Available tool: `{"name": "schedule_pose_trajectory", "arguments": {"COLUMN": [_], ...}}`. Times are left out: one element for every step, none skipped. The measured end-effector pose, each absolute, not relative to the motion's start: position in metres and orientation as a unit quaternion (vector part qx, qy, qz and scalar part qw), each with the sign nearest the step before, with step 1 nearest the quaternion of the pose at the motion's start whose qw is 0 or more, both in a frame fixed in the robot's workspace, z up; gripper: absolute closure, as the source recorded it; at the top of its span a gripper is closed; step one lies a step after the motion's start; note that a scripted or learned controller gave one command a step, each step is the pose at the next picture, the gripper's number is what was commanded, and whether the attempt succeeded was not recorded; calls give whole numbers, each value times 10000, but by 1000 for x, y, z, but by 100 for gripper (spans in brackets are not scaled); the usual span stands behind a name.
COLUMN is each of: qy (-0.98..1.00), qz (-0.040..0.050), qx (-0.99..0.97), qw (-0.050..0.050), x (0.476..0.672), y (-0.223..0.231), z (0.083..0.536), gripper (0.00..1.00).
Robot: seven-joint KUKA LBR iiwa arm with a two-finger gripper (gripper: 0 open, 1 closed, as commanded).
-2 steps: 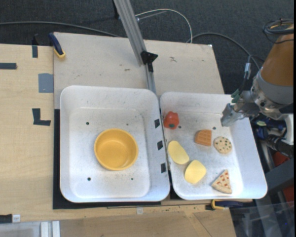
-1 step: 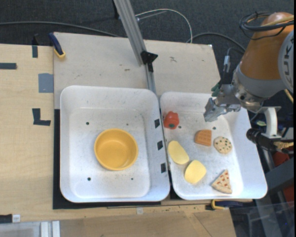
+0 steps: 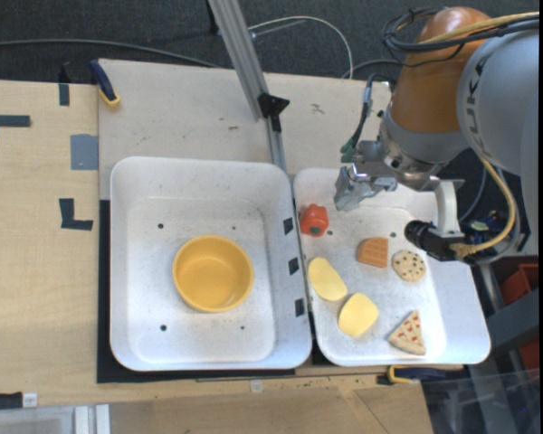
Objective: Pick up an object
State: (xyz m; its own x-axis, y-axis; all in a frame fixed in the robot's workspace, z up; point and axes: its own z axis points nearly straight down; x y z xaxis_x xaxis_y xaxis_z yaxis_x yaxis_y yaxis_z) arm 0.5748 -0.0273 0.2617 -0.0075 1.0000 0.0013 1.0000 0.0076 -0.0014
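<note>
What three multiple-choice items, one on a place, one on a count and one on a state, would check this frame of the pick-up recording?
1. Where is the yellow bowl?
A. In the left bin
B. In the right bin
C. On the bare bench outside both bins

2. How many loose items lie in the right bin?
A. Two
B. Four
C. Six

3. How does the gripper stand relative to the items?
A. Pressed down on the cookie
B. Above the bin's far end, nothing between its fingers
C. Lifting the bowl over the left bin

Answers:
1 A: the bowl sits alone in the middle of the left bin.
2 C: red pepper, brown piece, cookie, two yellow pieces, pizza slice.
3 B: the gripper hangs just right of the pepper and carries nothing.
</note>
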Motion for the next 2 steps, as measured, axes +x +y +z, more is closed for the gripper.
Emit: {"name": "schedule_pose_trajectory", "arguments": {"qy": [-7090,-7091], "qz": [4,-2], "qx": [-7052,-7051], "qw": [5,3], "x": [600,623], "y": [16,62], "z": [250,249], "gripper": [100,100]}}
